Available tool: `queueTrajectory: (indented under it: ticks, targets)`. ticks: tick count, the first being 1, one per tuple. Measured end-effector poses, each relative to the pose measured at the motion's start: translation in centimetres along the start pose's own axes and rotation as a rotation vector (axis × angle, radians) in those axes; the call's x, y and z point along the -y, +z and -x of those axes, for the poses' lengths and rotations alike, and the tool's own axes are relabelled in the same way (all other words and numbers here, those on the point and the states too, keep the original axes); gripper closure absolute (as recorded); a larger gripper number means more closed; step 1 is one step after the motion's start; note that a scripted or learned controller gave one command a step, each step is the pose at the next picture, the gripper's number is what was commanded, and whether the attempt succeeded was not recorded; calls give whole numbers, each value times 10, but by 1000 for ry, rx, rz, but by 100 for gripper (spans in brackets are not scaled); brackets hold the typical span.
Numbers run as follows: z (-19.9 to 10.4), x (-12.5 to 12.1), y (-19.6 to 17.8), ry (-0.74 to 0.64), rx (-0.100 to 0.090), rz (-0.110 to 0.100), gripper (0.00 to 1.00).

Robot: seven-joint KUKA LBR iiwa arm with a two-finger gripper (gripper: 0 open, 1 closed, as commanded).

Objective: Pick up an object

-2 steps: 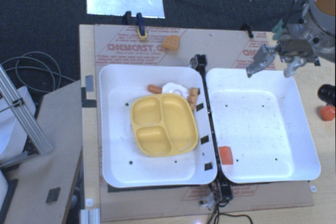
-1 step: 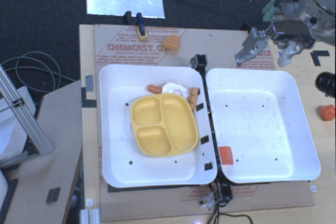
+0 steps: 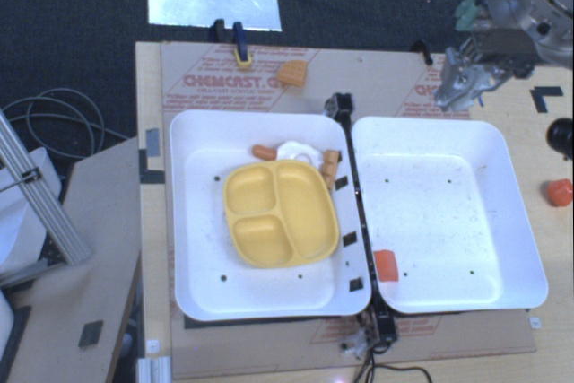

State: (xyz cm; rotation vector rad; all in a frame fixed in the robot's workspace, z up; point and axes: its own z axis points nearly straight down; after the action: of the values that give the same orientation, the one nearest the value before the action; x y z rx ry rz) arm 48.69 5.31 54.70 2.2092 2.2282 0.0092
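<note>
Above the right bin's [image 3: 502, 220] far rim, end effector [image 3: 456, 90] hangs, aperture impossible to tell | red block [image 3: 386, 265] sits at that bin's near-left corner, yellow tray [image 3: 280, 215] in left bin [image 3: 202, 282] | risk: block hugs wall, a descent may clip it | counter [image 3: 395, 72] cardboard-lined, dark carpet beyond.

— Any legible markings?
— Red print reading "CHEMCAST", partly cut off, on the protective sheet [image 3: 235, 82] beneath the bins, left of centre. Similar red lettering near the right bin's far corner is too obscured to read.
</note>
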Motion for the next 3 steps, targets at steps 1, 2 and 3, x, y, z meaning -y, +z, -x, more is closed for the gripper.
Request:
queueTrajectory:
  ticks: [1,2,3]
  targets:
    - [0,0,1,-1,0,-1,0]
    - [0,-1,-11,-5,0,3,100]
    - [0,0,-11,-6,0,2,0]
